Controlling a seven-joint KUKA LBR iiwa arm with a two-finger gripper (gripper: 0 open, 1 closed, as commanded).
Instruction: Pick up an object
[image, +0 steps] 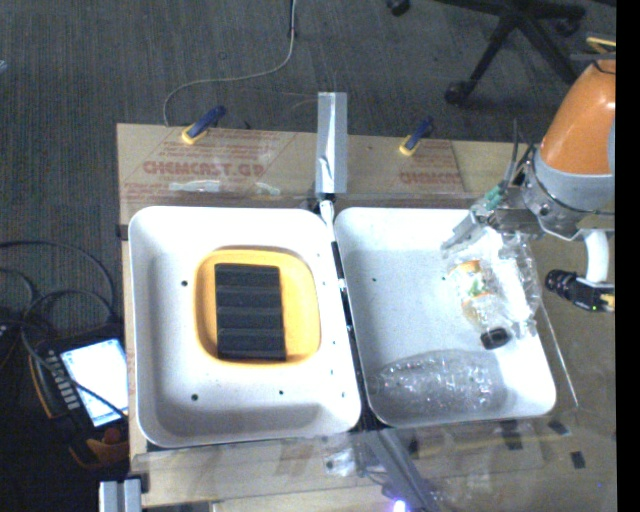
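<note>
The gripper (490, 215) hung over the right bin (400, 300), near its far right edge; I cannot tell how the jaws stood. A clear bag (490, 290) lay below it. The left bin (160, 330) held a yellow tray (305, 310).

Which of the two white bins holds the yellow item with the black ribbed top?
The left bin: the yellow and black item lies at its centre. The right bin holds clear, shiny plastic things instead.
</note>
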